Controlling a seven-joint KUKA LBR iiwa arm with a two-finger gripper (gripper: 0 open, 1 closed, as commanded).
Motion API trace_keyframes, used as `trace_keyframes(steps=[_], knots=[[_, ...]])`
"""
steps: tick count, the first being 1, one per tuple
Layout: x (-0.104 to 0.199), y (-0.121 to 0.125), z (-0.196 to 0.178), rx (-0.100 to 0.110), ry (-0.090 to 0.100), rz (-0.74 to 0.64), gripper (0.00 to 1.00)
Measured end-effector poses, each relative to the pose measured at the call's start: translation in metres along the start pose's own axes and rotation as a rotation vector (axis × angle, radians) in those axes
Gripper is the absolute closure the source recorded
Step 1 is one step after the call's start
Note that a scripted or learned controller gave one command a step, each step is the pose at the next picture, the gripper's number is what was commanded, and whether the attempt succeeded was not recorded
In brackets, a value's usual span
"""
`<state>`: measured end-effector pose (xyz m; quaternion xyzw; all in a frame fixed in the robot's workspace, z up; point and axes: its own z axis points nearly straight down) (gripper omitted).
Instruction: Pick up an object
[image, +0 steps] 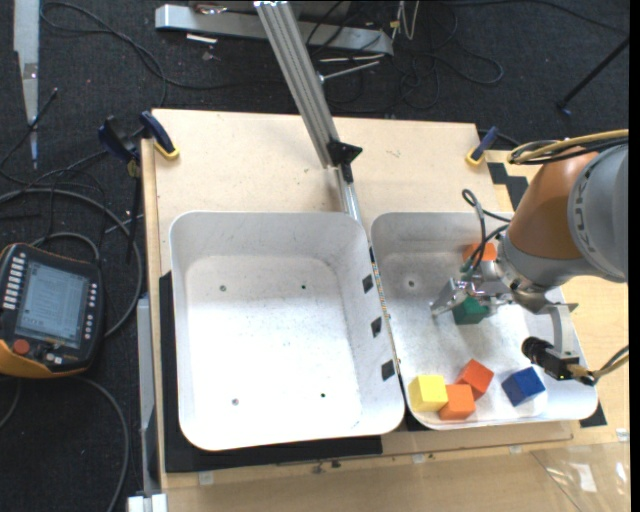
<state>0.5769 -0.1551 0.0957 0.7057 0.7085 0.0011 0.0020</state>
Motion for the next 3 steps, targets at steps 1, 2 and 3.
trace_keyframes(steps=[1,2,3], knots=[[-0.001,-0.002,-0.01,0.002,0.001,0.004,1.0],[0.086,-0.023,-0.104,-0.002,0.004,-0.005,1.0],[0.176,-0.001,-0.099,0.003,0.004,-0.007,1.0]])
